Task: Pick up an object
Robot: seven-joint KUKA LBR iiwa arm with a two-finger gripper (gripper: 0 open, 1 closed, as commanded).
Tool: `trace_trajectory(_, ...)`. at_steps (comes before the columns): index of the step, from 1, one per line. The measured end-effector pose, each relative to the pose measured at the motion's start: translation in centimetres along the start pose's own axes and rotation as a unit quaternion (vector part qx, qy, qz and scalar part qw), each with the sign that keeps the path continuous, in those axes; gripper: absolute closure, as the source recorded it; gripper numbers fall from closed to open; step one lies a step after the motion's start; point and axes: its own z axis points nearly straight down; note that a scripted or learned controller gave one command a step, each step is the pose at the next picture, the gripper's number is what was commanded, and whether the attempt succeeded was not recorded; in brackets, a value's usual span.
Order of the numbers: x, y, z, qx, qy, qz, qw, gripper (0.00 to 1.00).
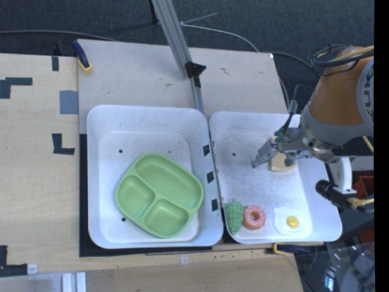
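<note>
A small tan object (281, 163) sits in the right bin (243, 132), up toward its right side, directly under the gripper (273, 155). From here the object seems to be touching the gripper, partly covered by it, but whether the claw is released, clenched or grasping it I cannot tell; the dark metal parts blur together at that spot.

The arm (340, 102) comes in from the right, its broad orange band bulging above the grey wrist, and bends down over the bin's right rim.

Along the near edge of the same bin lie three other things in a row: a green knobbly piece (234, 216) tucked into the near left corner against the wall, a pink ring like a doughnut (254, 217) just beside it, touching or nearly so, and a white fried egg with a yellow yolk (292, 221) a little apart to the right.

The left bin (100, 163) holds a green divided plate (159, 194) with three compartments, lying flat toward the near side. A metal pole (173, 29) slants up over the bench behind the two bins.
</note>
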Motion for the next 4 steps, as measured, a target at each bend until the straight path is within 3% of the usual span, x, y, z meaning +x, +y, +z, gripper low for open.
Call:
trace_trajectory(1, 0.0, 0.0, 0.0, 0.0, 0.0, 0.0, 1.0, 0.0)
trace_trajectory(4, -0.9, -0.1, 13.0, 0.0, -0.001, 0.001, 1.0, 0.0)
